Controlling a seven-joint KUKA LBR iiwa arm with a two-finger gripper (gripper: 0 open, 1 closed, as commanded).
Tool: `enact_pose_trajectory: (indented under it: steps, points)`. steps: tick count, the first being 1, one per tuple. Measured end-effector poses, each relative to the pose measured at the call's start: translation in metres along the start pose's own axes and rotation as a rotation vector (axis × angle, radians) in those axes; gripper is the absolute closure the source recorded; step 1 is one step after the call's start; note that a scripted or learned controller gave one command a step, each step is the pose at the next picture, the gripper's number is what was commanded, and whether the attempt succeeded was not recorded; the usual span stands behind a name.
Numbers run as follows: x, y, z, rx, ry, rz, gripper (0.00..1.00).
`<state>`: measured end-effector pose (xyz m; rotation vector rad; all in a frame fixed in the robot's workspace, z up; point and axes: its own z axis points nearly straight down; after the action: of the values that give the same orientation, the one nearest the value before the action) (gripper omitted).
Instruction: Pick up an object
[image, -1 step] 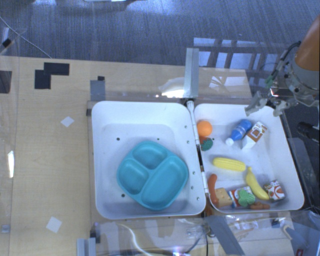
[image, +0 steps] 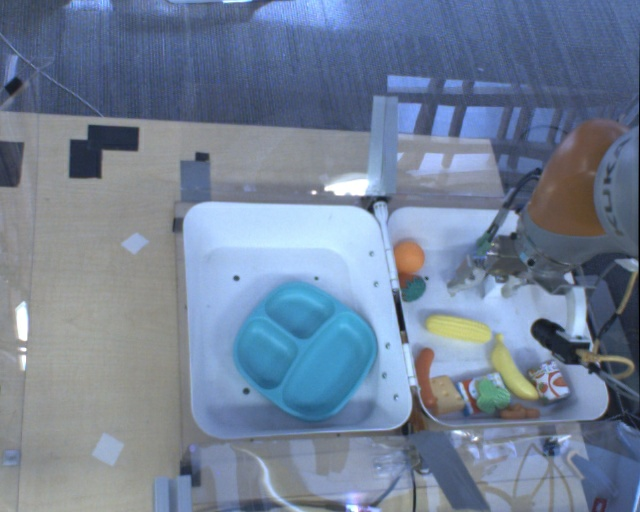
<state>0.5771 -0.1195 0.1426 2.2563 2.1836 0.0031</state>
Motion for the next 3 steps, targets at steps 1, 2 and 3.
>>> enact_pose_trajectory:
  steps: [1, 2, 3]
  points:
    - [0.0, 0.0, -0.001, -0.001, 0.0, 0.0, 0.0]
    - [0.004, 0.074, 0.056, 0.019, -0.001, -0.003, 0.0]
    - [0.019, 0.084, 0.057, 0.031, -0.009, 0.01, 0.0]
